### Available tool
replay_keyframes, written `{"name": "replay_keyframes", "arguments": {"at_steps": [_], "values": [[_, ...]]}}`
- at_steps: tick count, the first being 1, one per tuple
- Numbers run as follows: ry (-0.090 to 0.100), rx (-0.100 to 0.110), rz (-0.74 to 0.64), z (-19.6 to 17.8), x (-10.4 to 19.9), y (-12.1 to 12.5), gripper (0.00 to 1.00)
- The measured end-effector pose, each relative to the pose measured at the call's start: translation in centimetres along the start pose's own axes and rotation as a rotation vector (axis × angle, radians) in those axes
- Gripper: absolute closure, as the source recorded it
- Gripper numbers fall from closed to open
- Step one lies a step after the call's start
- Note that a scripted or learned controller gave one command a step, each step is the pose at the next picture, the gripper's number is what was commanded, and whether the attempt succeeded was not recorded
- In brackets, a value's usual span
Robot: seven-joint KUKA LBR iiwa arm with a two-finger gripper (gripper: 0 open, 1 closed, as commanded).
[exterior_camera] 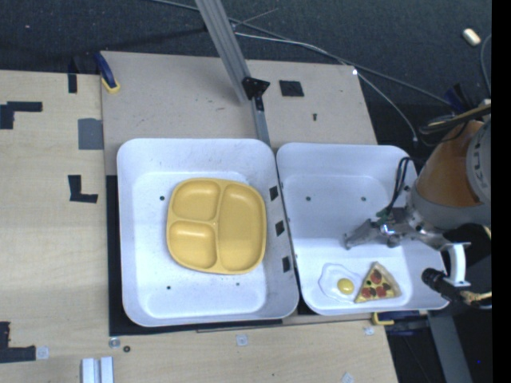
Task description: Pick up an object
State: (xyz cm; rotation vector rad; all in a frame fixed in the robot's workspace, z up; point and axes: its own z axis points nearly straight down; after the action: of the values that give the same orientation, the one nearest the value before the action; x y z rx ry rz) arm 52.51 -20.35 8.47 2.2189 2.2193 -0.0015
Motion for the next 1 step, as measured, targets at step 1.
{"name": "replay_keyframes", "arguments": {"at_steps": [1], "values": [[0.0, -0.006, -0.001, -1.37, 0.06, 0.2, 1.0]]}}
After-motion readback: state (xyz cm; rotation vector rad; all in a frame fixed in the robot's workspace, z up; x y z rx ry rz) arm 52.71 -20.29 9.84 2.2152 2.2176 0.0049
